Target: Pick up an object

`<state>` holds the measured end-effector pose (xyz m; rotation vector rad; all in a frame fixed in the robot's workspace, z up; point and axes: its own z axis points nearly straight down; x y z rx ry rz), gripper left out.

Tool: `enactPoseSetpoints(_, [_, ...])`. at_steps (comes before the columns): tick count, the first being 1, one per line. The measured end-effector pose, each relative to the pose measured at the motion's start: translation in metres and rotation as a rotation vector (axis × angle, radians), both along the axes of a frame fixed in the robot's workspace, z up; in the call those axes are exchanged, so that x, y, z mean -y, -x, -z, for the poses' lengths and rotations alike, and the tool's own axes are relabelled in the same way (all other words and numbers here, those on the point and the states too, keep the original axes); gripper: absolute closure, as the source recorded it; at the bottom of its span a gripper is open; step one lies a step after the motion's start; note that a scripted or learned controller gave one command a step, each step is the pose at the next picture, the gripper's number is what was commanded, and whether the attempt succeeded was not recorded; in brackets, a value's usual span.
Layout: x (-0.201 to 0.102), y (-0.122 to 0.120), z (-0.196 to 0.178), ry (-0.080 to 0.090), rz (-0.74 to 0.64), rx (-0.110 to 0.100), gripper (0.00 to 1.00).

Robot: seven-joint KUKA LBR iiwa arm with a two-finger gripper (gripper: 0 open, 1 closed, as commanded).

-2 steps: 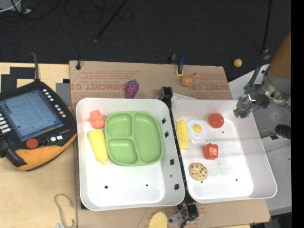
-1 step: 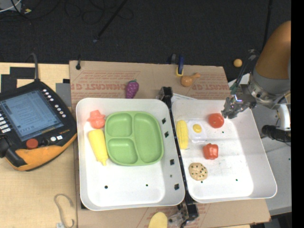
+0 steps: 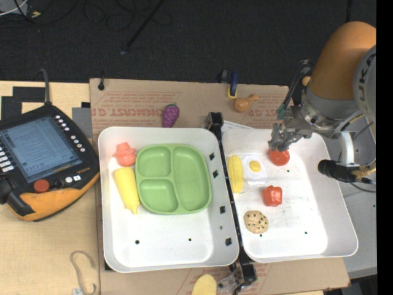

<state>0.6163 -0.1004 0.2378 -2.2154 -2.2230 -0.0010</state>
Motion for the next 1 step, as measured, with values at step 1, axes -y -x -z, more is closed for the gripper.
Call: enactPoseSetpoints(1, [-0.056,0.0005,0.0127,0.001,0.0,-0.002,1.0])
